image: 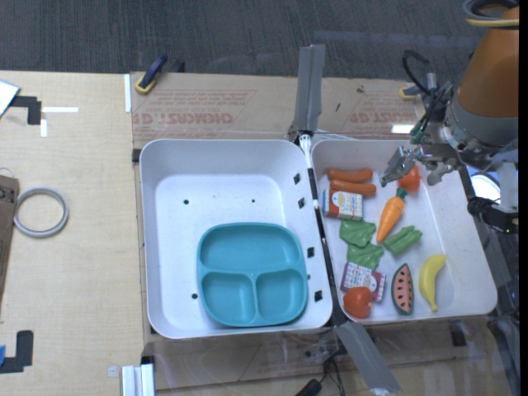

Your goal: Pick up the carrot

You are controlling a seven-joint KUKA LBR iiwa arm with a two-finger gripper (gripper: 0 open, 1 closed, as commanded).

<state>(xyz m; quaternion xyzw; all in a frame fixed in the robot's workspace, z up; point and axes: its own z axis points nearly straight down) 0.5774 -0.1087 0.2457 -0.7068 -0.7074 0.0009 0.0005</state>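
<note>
The carrot [390, 217] is orange with a green top and lies tilted in the right bin [462, 246], near its middle, with the top pointing to the far right. My gripper [409, 172] hangs over the bin's far part, just beyond the carrot's green end. Its fingers [388, 173] stand apart, so it is open. A small red-orange thing [410, 180] shows between them; I cannot tell whether they touch it. The carrot lies free of the fingers.
Around the carrot lie two sausages [351, 175], a small carton [346, 205], green leaves [356, 234], a tomato [356, 302], a watermelon slice [402, 289] and a banana [431, 279]. The left bin [165, 221] holds a teal divided plate [252, 275]. A tape roll [37, 213] lies at far left.
</note>
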